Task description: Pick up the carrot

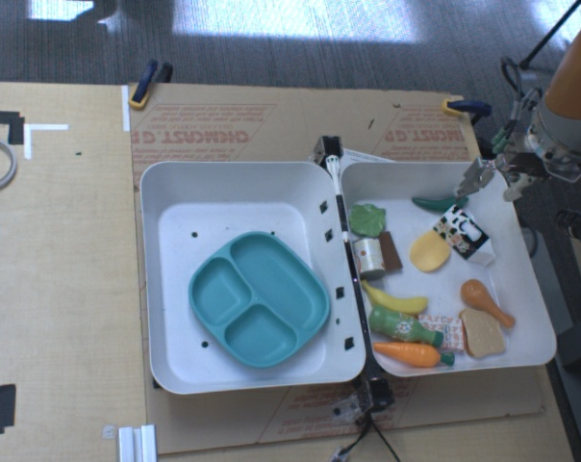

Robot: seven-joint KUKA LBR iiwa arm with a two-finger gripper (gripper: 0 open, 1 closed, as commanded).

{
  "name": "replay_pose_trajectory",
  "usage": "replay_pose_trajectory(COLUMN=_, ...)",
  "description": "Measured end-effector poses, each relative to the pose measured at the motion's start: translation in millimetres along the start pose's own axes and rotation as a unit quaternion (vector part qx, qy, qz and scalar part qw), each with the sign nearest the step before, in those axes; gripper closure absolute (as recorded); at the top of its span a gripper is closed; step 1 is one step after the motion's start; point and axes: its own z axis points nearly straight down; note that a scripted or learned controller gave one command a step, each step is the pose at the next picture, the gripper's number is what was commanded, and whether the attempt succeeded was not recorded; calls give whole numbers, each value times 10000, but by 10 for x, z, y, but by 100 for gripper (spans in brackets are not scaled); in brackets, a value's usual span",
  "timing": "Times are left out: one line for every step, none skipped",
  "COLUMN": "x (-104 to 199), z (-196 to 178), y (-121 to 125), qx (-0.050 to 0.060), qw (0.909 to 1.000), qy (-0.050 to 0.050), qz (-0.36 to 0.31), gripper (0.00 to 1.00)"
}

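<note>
The carrot [409, 353] is orange with a green stem end and lies along the front edge of the right bin [521, 234], just in front of a green bottle [404, 326]. My gripper [493, 181] hangs over the bin's far right corner, well away from the carrot. Its fingers are spread open with nothing between them. One fingertip [471, 179] is close above a dark green vegetable [433, 201].
The right bin also holds a lettuce leaf [367, 219], a can [369, 255], a cow-patterned carton [461, 231], a yellow chip [430, 251], a banana [396, 301], a drumstick [485, 299] and a bread slice [483, 333]. A teal divided plate [260, 298] lies in the left bin [175, 210].
</note>
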Motion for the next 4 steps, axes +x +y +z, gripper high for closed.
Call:
replay_pose_trajectory(x=505, z=837, y=-512, qx=-1, qw=9991, qy=2, qz=-427, gripper=0)
replay_pose_trajectory(x=1256, z=149, y=-414, qx=-12, qw=9916, qy=-4, qz=-1290, gripper=0)
replay_pose_trajectory(x=1826, z=154, y=-829, qx=2, qw=9928, qy=1, qz=-1200, gripper=0)
replay_pose_trajectory(x=2226, z=150, y=-924, qx=-3, qw=9857, qy=1, qz=-1683, gripper=0)
